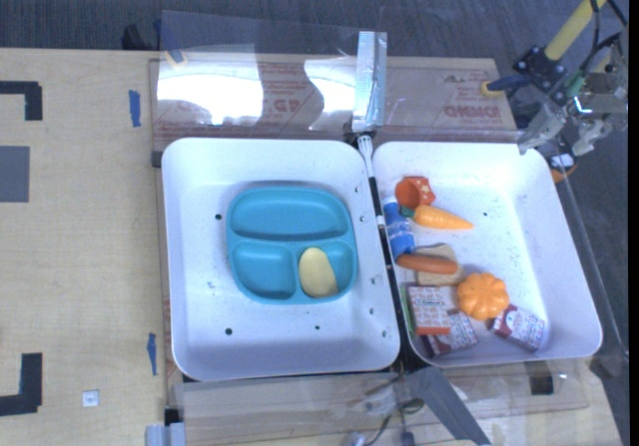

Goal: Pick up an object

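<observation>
The gripper (577,125) is hovering over the far right corner of the right shallow white bin (559,234); its opening cannot be told. Toy foods, including an orange plastic carrot (442,220), are lying below-left of it, beside a pale wooden bench (70,264).

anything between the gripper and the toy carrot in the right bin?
Nothing visible. The gripper sits at the right bin's far right corner, above the rim. The toy carrot lies open on top, with bare bin floor between them. A red toy touches the carrot's far end only.
</observation>
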